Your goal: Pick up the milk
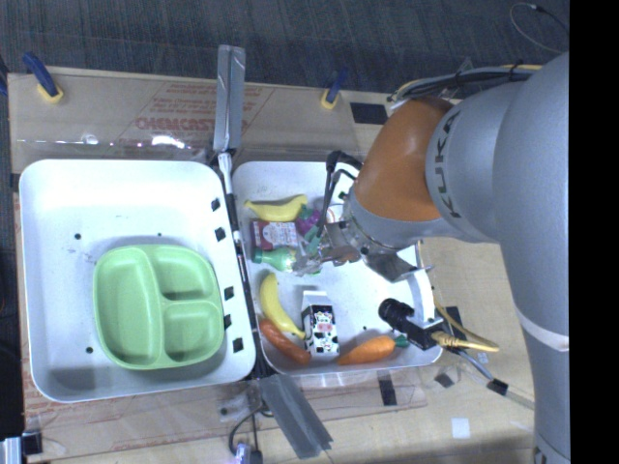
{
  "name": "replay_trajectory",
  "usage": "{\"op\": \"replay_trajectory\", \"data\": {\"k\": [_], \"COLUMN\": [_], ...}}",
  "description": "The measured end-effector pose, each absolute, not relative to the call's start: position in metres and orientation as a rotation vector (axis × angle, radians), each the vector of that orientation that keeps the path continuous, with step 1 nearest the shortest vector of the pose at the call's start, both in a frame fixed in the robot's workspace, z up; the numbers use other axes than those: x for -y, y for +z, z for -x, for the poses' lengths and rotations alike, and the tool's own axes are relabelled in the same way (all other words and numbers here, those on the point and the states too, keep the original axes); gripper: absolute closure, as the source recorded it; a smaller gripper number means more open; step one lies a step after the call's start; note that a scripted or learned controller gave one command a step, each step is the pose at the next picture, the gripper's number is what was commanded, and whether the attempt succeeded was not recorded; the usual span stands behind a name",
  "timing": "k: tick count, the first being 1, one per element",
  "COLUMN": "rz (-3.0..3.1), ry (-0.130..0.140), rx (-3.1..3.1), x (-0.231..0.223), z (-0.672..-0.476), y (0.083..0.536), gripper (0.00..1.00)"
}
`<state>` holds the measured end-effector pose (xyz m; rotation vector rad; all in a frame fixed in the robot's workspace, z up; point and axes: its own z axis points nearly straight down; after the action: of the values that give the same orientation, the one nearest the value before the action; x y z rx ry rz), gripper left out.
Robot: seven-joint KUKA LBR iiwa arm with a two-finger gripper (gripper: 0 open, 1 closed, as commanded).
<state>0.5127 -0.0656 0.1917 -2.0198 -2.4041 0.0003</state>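
On the bench, in the right bin (290, 174), the gripper (324, 247) hangs with its finger state impossible to tell, while the milk (320, 329) stands just toward the front rim from it, upright, between a banana (275, 303) and carrot (368, 350).

Brown bench (145, 109) with two bins

Left white bin (48, 220) touching right white bin (290, 174) (side by side), blue clamps (43, 77) gripping the far edge.
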Motion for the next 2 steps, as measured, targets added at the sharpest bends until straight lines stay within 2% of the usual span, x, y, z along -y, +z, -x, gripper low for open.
{"op": "replay_trajectory", "data": {"k": [1, 2], "rz": [1.913, 1.913], "ry": [0.0, 0.001], "rx": [2.491, 2.491], "x": [0.0575, 0.0573], "z": [-0.5151, -0.5151], "y": [0.2547, 0.2546], "gripper": [1.0, 0.0]}}
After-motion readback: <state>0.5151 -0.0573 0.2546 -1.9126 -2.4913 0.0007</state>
